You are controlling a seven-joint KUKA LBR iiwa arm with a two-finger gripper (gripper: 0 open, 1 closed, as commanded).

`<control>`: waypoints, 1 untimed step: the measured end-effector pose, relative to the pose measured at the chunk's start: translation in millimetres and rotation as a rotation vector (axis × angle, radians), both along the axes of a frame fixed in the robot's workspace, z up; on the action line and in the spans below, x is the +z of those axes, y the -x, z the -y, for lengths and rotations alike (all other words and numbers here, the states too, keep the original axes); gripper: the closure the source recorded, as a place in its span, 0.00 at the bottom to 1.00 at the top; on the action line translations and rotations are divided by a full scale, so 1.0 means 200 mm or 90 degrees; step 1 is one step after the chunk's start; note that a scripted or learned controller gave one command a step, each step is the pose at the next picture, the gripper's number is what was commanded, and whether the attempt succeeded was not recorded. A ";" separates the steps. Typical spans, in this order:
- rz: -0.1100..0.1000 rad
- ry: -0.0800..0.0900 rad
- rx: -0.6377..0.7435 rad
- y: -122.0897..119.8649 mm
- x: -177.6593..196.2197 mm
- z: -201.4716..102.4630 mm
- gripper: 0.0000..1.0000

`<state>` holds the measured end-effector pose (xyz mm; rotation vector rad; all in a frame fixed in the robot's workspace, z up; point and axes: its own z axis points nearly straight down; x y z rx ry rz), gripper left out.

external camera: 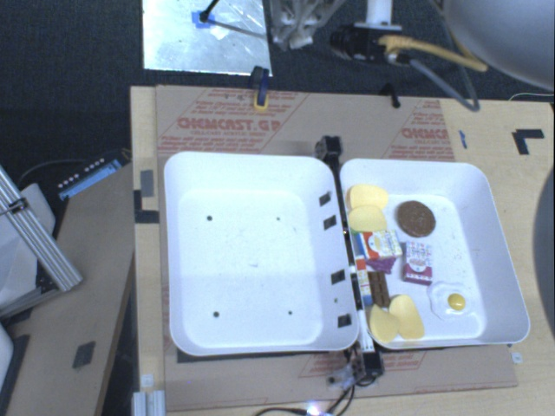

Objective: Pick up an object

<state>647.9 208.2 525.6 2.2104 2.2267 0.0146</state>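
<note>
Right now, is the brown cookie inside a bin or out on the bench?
Inside. The brown cookie lies flat on the floor of the right bin, near its back wall, beside the yellow chips.

The scene is viewed from one fixed camera set above the bench [217, 111], looking down at a slant. Both white bins are taken in whole, the left bin [251, 254] and the right bin [490, 232] side by side, with dark floor [69, 50] seen beyond the far edge.
</note>
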 end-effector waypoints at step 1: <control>-0.011 0.003 0.000 0.34 -0.34 -0.08 1.00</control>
